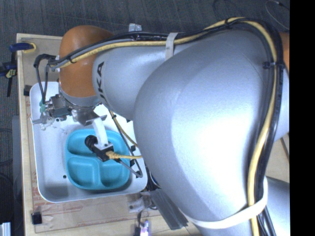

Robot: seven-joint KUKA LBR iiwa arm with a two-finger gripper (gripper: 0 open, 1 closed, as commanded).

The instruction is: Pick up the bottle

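- Your arm (pixel 206 112) reaches in from the right, and its broad grey body covers most of the view.
- The orange band (pixel 81 58) sits at the upper left, above the wrist, with the wrist pointing down into the bin (pixel 49 181) on the left.
- The claw (pixel 49 112) seems to hang over the bin's upper left corner, close to the left wall. The metal parts there are small and cluttered.
- You cannot tell whether the claw is open or closed, and nothing can be made out in it.
- You cannot tell where the bottle is, since the arm hides much of the bin area.
- A blue tray (pixel 93 173) lies flat in the bin, towards its right side, well apart from the left wall.
- The tray has three compartments: one wide one at the top and two smaller ones side by side below it. The two lower ones look bare.
- Bare white floor runs along the bin's left and lower sides, beside the tray.
- The bin rests on a wooden tabletop (pixel 74 211), whose edge shows along the left and bottom.
- A blue-handled clamp (pixel 18 46) grips the tabletop's upper left corner.
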